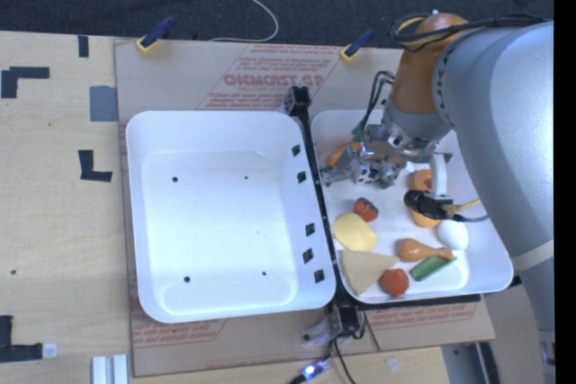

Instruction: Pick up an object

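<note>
arm: big and grey, comes in from the right | claw (367, 165): low in the right bin (481, 270), can't tell if it is wide or narrow | toy food: yellow lemon (355, 233), strawberry (365, 209), tomato (394, 281), white egg (453, 235), all in right bin | left bin (144, 193): beside it

One fixed camera sits high above the worktop (54, 193), looking down at a slant. It takes in the left bin (216, 211) and right bin (481, 270) side by side from mid distance, and the arm (504, 103) looms large at frame right.
</note>
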Robot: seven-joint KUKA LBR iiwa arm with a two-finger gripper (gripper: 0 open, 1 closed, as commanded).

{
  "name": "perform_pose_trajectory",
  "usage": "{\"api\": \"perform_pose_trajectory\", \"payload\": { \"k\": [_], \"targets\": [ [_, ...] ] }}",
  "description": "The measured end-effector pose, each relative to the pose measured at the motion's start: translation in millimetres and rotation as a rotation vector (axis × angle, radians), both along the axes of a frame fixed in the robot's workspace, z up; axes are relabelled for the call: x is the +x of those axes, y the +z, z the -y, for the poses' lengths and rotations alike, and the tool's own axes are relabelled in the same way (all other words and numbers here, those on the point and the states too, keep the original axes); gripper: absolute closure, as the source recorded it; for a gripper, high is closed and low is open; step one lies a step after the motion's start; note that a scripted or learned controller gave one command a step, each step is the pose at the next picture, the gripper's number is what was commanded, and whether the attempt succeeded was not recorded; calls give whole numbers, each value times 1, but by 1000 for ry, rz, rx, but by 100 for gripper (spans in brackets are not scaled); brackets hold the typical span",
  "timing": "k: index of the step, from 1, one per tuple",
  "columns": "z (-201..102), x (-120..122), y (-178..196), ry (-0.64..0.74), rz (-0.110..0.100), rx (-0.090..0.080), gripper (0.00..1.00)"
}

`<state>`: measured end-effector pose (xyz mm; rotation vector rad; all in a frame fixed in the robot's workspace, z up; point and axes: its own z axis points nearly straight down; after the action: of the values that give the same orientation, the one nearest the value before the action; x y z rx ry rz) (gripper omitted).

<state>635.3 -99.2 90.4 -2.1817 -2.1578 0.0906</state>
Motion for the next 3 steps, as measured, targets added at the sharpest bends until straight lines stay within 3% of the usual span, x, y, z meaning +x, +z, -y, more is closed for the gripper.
{"api": "perform_pose_trajectory", "payload": {
  "k": [1,2,3],
  "targets": [
    [2,32,-8,13,89,-10,0],
    [1,28,-1,11,69,-7,100],
    [2,-42,-8,10,84,-8,100]
  ]
}}
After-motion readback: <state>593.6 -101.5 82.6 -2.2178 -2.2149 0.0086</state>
